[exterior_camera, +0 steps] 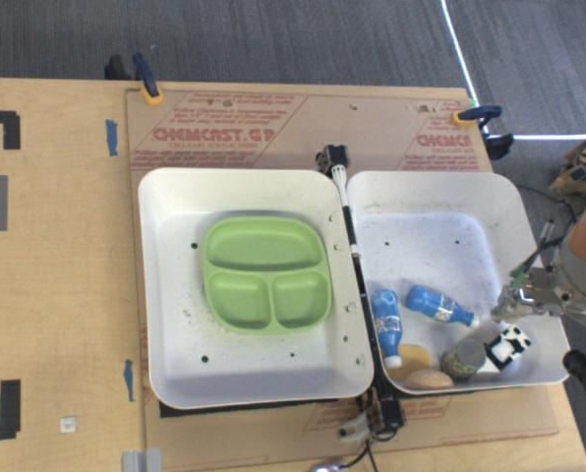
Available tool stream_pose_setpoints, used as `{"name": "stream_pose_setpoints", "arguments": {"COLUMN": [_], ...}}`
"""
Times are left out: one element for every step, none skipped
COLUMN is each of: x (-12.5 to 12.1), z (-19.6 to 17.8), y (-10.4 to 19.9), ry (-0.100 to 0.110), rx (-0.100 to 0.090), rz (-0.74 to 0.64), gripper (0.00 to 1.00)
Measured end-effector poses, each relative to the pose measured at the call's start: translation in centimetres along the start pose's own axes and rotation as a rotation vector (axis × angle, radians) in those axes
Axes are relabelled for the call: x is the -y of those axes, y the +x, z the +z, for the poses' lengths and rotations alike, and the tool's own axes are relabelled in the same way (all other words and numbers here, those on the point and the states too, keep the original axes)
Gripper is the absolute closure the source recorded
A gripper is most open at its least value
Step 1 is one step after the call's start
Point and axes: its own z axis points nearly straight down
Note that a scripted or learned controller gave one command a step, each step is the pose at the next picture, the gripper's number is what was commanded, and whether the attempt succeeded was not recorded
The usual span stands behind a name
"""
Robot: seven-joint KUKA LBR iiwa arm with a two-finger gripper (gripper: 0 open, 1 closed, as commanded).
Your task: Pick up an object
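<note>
left bin (165, 293): green divided plate (266, 273), centered. right bin (421, 209), near side: two blue bottles, one upright-ish by the divider (386, 325), one lying mid-bin (437, 305); tan oval piece (426, 379), grey round object (461, 360), black-white cube (508, 345) along near wall. pincer (517, 298) at right rim above cube, can't tell its state.

Smooth, faintly glossy white plastic for both bins (165, 264) — matt green plastic for the divided plate (266, 273). Shiny blue plastic on two bottles (438, 306). Brown printed cardboard (214, 131) beneath — pale wood bench (47, 264).
</note>
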Motion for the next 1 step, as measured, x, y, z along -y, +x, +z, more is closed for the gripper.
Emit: {"name": "stream_pose_setpoints", "arguments": {"x": [0.0], "z": [0.04], "y": [0.28], "ry": [0.003], "rx": [-0.006], "rz": [-0.003], "gripper": [0.0]}}
